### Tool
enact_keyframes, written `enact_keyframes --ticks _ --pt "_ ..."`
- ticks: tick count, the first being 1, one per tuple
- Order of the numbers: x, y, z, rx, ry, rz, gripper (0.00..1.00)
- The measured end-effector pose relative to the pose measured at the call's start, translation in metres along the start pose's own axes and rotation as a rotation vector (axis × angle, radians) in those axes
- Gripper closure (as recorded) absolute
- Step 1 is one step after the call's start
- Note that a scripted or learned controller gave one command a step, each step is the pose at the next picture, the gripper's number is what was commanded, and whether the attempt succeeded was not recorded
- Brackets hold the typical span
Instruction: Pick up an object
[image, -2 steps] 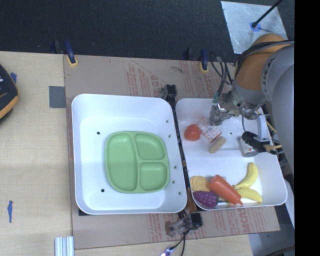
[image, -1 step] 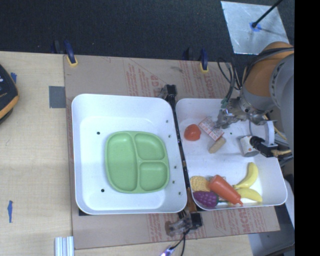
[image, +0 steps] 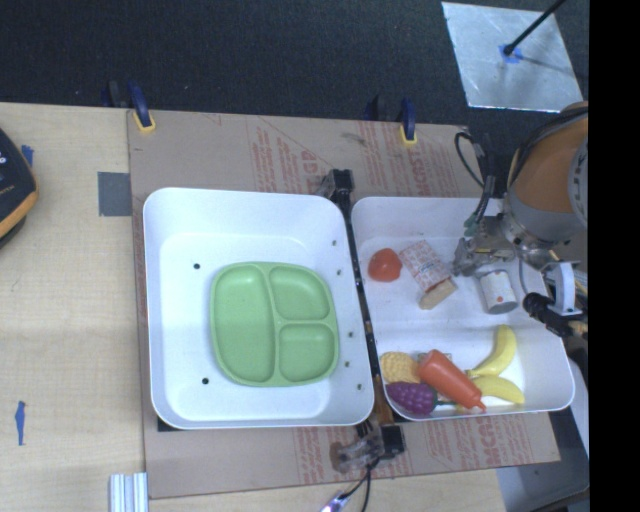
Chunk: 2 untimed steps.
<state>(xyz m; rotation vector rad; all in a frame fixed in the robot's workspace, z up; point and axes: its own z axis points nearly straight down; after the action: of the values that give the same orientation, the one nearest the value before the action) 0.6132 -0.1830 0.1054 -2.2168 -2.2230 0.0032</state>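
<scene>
My gripper (image: 478, 256) hangs over the upper right part of the right bin (image: 560, 372), under the grey wrist and its orange band. Just left of it lie a pink-and-white packet (image: 425, 262) and a tan bread piece (image: 437, 293). A white cylinder (image: 497, 290) sits just below and right of the gripper. A red tomato (image: 385, 265) lies further left. Along the bin's front edge are a corn cob (image: 400, 366), a purple fruit (image: 411, 399), an orange carrot (image: 450, 378) and two yellow bananas (image: 497, 352).
The left bin (image: 160, 300) holds a green divided plate (image: 273, 322). A black hinge strip (image: 355, 290) separates the bins. Cardboard lies under both bins, held by blue clamps (image: 407, 118) at the back. Cables run by the arm on the right.
</scene>
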Motion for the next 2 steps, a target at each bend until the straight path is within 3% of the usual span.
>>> enact_keyframes --ticks 2 --pt "0.049 0.034 0.013 -0.002 0.0 -0.002 1.0"
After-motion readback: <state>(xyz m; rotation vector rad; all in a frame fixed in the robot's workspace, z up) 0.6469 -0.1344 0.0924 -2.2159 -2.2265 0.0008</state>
